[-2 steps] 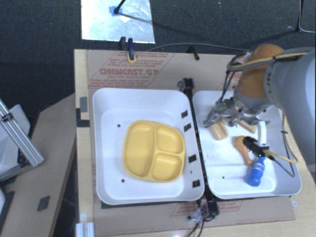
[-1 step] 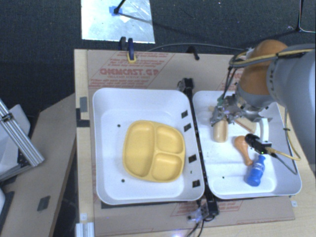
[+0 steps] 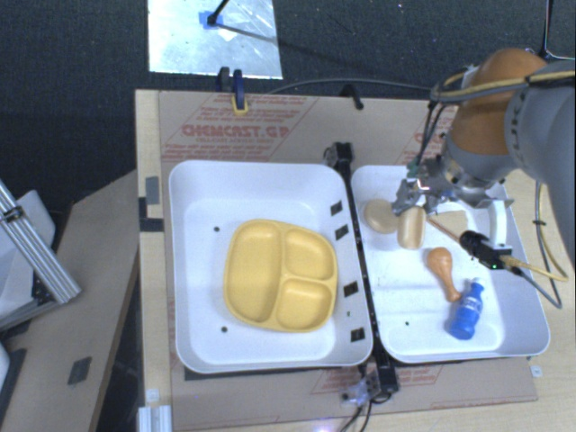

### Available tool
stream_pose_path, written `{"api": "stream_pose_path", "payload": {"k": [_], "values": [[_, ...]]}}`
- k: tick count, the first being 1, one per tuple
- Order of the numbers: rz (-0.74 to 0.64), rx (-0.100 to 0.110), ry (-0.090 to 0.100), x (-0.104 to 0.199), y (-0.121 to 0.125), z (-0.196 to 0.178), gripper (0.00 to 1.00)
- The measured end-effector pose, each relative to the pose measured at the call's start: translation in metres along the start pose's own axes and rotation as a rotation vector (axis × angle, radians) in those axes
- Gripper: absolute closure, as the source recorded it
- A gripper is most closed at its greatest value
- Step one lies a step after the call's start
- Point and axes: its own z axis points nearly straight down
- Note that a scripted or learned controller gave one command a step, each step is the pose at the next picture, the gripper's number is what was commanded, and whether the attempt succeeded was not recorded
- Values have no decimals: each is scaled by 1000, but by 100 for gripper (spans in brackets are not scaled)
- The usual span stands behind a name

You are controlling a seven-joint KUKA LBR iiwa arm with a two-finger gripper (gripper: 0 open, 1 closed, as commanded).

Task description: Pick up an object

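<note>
A dark carpeted floor surrounds a wooden bench (image 3: 117,241), with a shiny metal sheet (image 3: 214,23) lying on the floor at about 11 o'clock in the camera view. A brown cardboard sheet with red print (image 3: 243,129) covers the bench top, and two shallow white bins sit on it side by side.

The left bin (image 3: 193,196) holds a yellow divided plate (image 3: 279,275), which lies flat near the bin's middle with its three compartments facing up.

The right bin (image 3: 513,331) holds several small things. A round beige piece (image 3: 380,215) lies at the bin's 10 o'clock, and just beside it, towards 3 o'clock, is a pale tan cylinder (image 3: 411,229) lying roughly upright in the view. At about 4 o'clock from the cylinder lies a wooden drumstick-shaped toy (image 3: 442,270), its round head towards the bin's middle. Below that, at the bin's 5 o'clock, is a small blue bottle (image 3: 466,311), tilted, near the front wall.

The gripper (image 3: 421,193) hangs over the right bin's 11 o'clock area, right above the top end of the tan cylinder; I cannot tell how wide its tips are set or whether they grasp anything. Behind it, at 2 o'clock, rises the grey arm with its orange band (image 3: 490,106).
</note>
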Motion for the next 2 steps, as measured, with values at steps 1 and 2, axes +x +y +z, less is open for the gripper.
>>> {"api": "stream_pose_path", "payload": {"k": [1, 2], "values": [[-1, -2, -1, -4, 10, -49, 100], [-2, 2, 0, -4, 11, -65, 100]]}}
